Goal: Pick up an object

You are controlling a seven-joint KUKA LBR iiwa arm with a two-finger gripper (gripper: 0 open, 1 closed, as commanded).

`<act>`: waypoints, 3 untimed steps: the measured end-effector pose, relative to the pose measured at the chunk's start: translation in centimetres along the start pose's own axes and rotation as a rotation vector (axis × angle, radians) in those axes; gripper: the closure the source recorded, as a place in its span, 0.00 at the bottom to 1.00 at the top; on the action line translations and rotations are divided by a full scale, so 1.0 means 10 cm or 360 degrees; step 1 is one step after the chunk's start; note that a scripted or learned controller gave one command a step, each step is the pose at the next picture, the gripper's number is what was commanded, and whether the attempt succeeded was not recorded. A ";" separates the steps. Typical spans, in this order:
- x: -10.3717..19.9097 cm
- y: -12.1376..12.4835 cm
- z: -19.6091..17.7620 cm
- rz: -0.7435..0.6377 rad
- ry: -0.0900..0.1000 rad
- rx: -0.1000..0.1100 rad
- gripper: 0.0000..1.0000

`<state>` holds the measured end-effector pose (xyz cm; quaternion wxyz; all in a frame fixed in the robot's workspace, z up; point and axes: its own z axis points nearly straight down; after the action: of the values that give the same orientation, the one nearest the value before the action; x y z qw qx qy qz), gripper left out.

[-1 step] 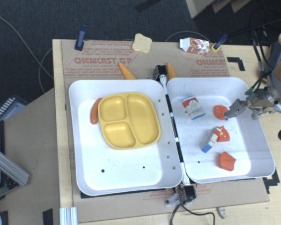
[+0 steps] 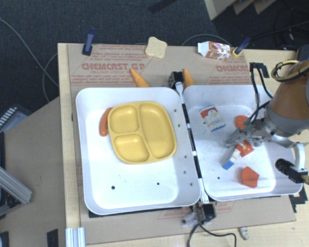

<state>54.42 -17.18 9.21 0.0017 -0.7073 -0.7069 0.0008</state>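
The tube [image 2: 239, 153] lay just under the claw [image 2: 245, 139], in the middle of the right bin [image 2: 195, 138], a little toward that bin's near edge. Its long axis ran on a slant, the blue cap toward the near left corner and the red-and-white body up toward the claw, so you would have had to close across that slant, not along it. The claw hung right over the tube's upper end; I could not tell you whether it was open or closed, nor whether it touched the tube.

The tube looked small and slim, white with red print and a blue tip.

Near it you had an orange block [image 2: 249, 176] toward the near right corner, a small white carton [image 2: 212, 118] toward the far edge, and a round orange piece [image 2: 240, 121] just beside the arm. The left bin [image 2: 92, 189] carried a yellow divided plate [image 2: 141, 131] with a sausage [image 2: 104, 122] along its left side.
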 end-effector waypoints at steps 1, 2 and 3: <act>0.00 0.01 -0.11 0.0000 -0.0003 -0.0008 1.00; 0.54 0.46 0.05 -0.0003 -0.0003 -0.0016 1.00; 1.42 0.44 -0.94 -0.0006 0.0001 -0.0011 1.00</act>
<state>58.91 -2.98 18.61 -0.0007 -0.7060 -0.7082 -0.0019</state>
